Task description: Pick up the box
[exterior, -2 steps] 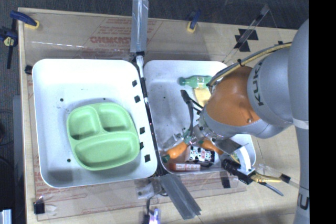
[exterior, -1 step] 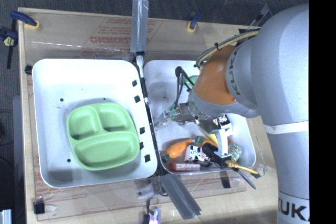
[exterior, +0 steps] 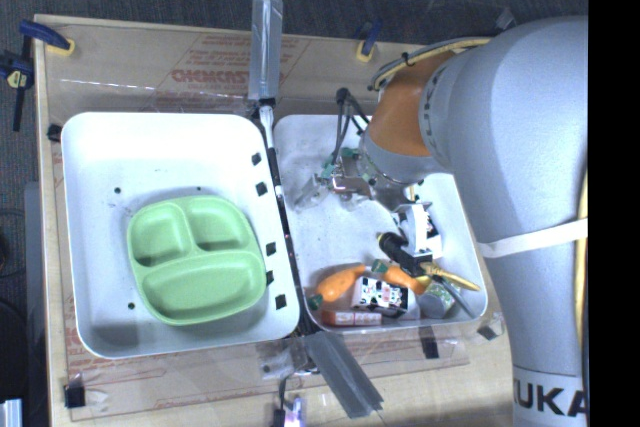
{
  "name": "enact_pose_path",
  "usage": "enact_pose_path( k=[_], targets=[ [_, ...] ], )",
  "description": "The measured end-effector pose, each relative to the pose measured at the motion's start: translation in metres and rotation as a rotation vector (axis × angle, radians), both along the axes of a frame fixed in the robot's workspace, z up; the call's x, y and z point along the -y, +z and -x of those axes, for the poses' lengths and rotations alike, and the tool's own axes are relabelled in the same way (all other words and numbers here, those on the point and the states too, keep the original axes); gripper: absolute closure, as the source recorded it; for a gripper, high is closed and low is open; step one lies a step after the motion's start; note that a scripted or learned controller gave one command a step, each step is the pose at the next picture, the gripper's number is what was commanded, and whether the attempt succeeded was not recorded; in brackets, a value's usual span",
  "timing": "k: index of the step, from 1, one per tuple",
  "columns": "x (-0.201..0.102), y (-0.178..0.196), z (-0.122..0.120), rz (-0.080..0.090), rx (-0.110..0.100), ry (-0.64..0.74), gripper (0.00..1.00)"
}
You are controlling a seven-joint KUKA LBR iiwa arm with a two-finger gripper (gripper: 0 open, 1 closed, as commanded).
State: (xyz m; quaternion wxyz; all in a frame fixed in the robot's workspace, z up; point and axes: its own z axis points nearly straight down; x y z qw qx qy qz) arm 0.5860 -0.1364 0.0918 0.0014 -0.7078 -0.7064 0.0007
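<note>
Judged barely begun: no lift yet, no grip seen. Hanging low over the far half of the right bin [exterior: 320, 240], apart from the target, with the gripper [exterior: 343, 177] pointed at bare white floor; cannot tell whether wide or closed, too small and too tangled with metal parts and cable to read. Taking the box [exterior: 383, 295] to be the small white carton printed with black marks, lying at the near end of the same bin, pressed in among clutter: touching an orange carrot-like piece [exterior: 338, 285] on one side, just beside a flat red-and-white packet [exterior: 355, 318], close to a yellow-green piece [exterior: 450, 280] on the other. Left to do, by this reading: moving toward the near end, coming down over the carton, closing on it, raising it clear of its neighbours. Probably cardboard, so stiff, flat-faced, sharp-edged and light, with a matt printed skin giving fair hold across two opposite faces; crowded enough to risk catching a neighbour as well. Smooth and rounded for the orange piece, apt to roll aside. Hard glossy white plastic for both bins, shallow, round-cornered, floors scuffed. In the left bin [exterior: 100, 175], a pale green plate [exterior: 195, 255], moulded into three compartments, smooth with soft rounded rims, lying flat.
</note>
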Motion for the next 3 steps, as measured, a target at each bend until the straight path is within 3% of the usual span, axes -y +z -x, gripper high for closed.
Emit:
enact_pose_path(
  k=[1, 2, 3],
  targets=[
    [0.056, 0.001, -0.022, 0.001, 0.005, 0.225, 0.00],
    [0.035, 0.000, 0.005, -0.001, 0.001, 0.265, 0.00],
    [0.031, 0.000, -0.041, 0.000, 0.000, -0.198, 0.00]
  ],
)
